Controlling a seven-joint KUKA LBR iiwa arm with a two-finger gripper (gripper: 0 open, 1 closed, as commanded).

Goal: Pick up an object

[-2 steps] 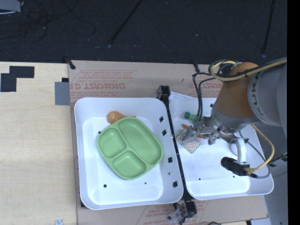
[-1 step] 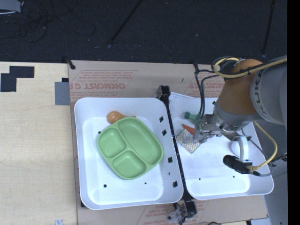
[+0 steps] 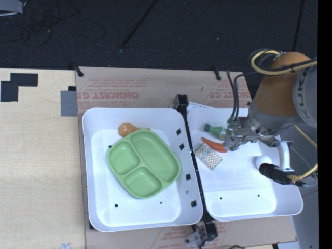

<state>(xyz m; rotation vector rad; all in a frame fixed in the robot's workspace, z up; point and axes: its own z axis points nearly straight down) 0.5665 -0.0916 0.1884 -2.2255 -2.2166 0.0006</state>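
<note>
- Arm (image 3: 282, 95) reaches in from the right over the right bin (image 3: 244, 204); gripper (image 3: 232, 138) sits low at that bin's upper left area.
- Jaw state: cannot tell, the wrist body hides the tips from this angle.
- Carrot (image 3: 214, 144), orange, lies flat on the right bin floor just beside the gripper, maybe touching it. Long axis runs upper left to lower right.
- Green bottle (image 3: 213, 130) just above the carrot, lying roughly left-right, its right end hidden by the gripper.
- Patterned packet (image 3: 208, 156) lies below the carrot, touching or nearly so.
- Left bin (image 3: 104, 211) holds a green divided plate (image 3: 143, 163), with an orange ball (image 3: 126, 129) at its upper left edge.
</note>
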